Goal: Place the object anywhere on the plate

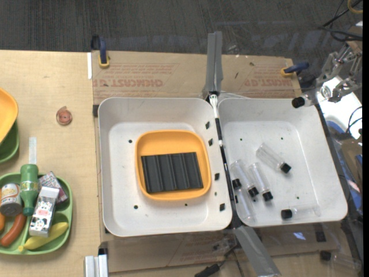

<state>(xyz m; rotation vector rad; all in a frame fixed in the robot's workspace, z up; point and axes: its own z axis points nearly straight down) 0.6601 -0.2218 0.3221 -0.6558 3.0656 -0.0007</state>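
An orange rounded-square plate [172, 139] sits in the middle of the left white bin [118, 172]. A dark grey ribbed rectangular block [173, 172] lies flat on the plate and covers most of its centre. In the right white bin [311, 149] lie several clear tubes with black caps. One tube [271, 156] is near the bin's middle, a close group of them [251, 180] is at the lower left, and one [298, 212] lies along the front wall.
A metal post [214, 62] stands behind the seam between the bins. Metal hardware and cables [339, 77] crowd the far right corner. On the wooden table to the left are a green tray of toy food [34, 215] and an orange bowl [7, 117].
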